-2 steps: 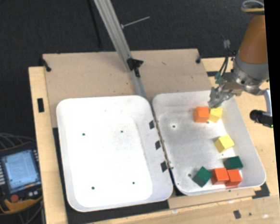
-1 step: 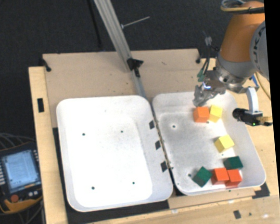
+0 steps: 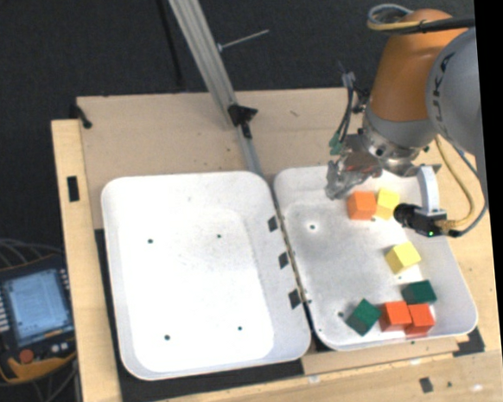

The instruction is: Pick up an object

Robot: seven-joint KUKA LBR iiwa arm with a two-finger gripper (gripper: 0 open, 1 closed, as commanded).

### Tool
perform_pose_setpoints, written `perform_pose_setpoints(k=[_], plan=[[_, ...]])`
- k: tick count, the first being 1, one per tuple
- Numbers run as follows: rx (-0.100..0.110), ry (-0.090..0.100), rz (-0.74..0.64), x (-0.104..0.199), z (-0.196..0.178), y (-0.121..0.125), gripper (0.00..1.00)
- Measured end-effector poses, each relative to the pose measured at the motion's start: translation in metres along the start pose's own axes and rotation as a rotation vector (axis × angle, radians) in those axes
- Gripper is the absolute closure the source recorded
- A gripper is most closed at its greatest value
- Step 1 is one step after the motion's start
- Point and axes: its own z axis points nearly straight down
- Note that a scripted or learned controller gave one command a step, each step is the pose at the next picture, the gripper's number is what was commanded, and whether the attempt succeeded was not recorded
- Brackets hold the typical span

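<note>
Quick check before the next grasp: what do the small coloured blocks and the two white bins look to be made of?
Blocks, such as the orange block and the yellow block: probably painted wood or hard plastic, judging by flat faces, crisp edges and even matte colour; the view cannot settle which. Right bin and left bin: likely moulded plastic, smooth and slightly glossy, with rounded corners and raised rims.

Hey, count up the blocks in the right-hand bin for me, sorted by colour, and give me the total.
Orange blocks: 3
Yellow blocks: 2
Green blocks: 2
Total: 7
</note>
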Motion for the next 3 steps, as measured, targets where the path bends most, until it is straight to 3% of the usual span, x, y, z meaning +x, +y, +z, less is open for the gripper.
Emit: perform_pose_setpoints(k=[2,3], plan=[[0.002,0.001,-0.001,0.1,0.008,-0.006,1.0],[-0.003,0.001,-0.002,0.144,-0.005,-0.008,1.0]])
